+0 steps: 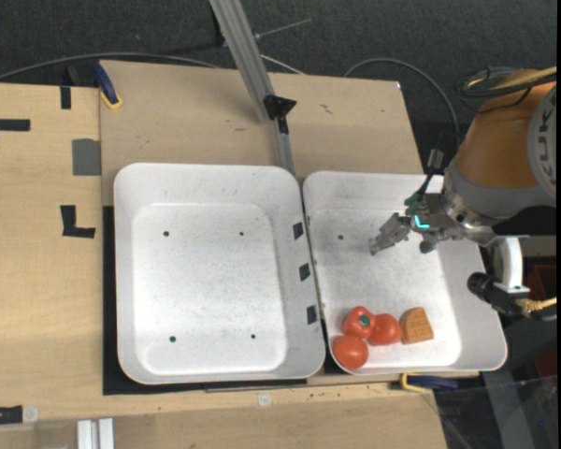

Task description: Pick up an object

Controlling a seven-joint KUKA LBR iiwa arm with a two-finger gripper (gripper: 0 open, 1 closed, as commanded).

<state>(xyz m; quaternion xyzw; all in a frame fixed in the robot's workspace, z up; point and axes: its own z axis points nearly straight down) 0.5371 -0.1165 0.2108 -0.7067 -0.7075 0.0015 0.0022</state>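
Note:
In the right bin point(467, 344), near its front edge, lie three red tomato-like pieces point(360, 322) point(385, 330) point(350, 352) bunched together, with an orange-brown block point(416, 325) just to their right. My gripper point(407, 243) hangs over the middle of that bin, behind the cluster and apart from it. It is open, its fingers spread, and nothing is between them. One finger point(385, 239) points left and down toward the bin floor.
The left bin point(131, 251) adjoins the right bin across a shared rim with black clips point(305, 271). A grey pole point(248, 54) slants in from the back, ending near the bins' junction. The arm's orange and grey body point(505, 157) stands over the right bin's far right side.

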